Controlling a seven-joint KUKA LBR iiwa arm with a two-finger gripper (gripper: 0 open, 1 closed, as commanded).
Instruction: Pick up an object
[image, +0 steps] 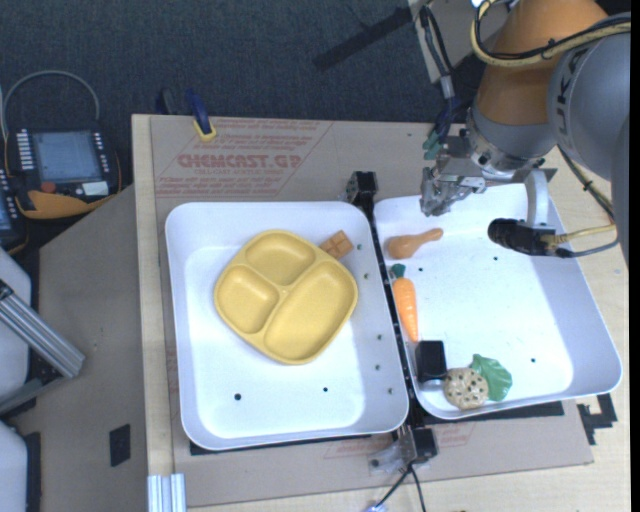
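- Two shallow white bins sit side by side on the table (160, 300): the left bin (190, 330) and the right bin (560, 330).
- Nearest in the right bin, at its front edge, lie one round speckled cookie (461, 387) and one green leafy piece (493, 375), touching each other.
- Just beside the cookie, on its left, stands one small black block (431, 359), close to the wall shared by the bins.
- One orange carrot (405, 306) with a green tip lies lengthwise along that same wall, beyond the block.
- One yellow divided plate (286, 295) with three compartments fills the middle of the left bin.
- One small tan block (337, 243) touches the plate's far right rim.
- One tan drumstick-shaped piece (412, 243) lies in the far left corner of the right bin, beyond the carrot's green tip.
- One claw (438, 203) hangs just beyond and slightly right of the drumstick piece, near it but apart, with nothing between its fingers; they look narrow, pointing down at the far wall of the right bin.
- One black cylindrical part (518, 235) sticks out over the right bin to the right of the claw.
- Farthest left, off the table, rests one handheld control pendant (62, 168) with a screen.
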